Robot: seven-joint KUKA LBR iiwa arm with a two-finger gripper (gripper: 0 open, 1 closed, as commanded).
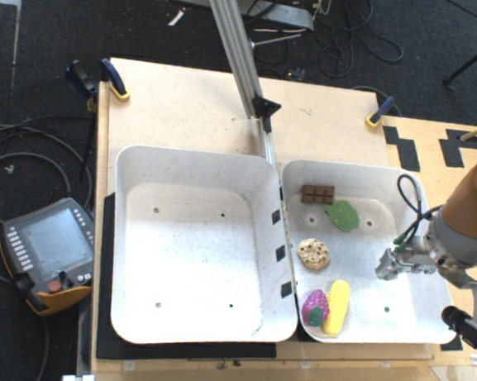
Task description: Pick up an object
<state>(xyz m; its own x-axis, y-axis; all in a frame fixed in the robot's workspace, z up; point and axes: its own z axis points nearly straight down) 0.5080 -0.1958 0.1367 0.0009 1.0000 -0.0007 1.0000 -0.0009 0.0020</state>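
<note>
Cookie [313, 253]: round, pale with dark chips; lies flat in the right bin [426, 326], toward its left side. Landmark for the rest.
Chocolate bar [317, 194]: brown, segmented; behind the cookie, near the bin's back wall.
Green leaf [342, 215]: just right of the chocolate bar, behind-right of the cookie.
Raspberry [315, 307]: pink with a green stem end; in front of the cookie, touching the corn.
Corn [337, 306]: yellow, lengthwise, front-right of the cookie.
Writing: none readable on any item.
Gripper [388, 267]: low over the bin floor, right of the cookie, apart from it.
Fingers: cannot tell whether released or clenched; nothing seen between them.
Arm: enters from the right, orange band at the frame edge.
Left bin [128, 217]: left of the cookie's bin, sharing the surface [188, 106].
Teach pendant [46, 252]: on the floor, far left.
</note>
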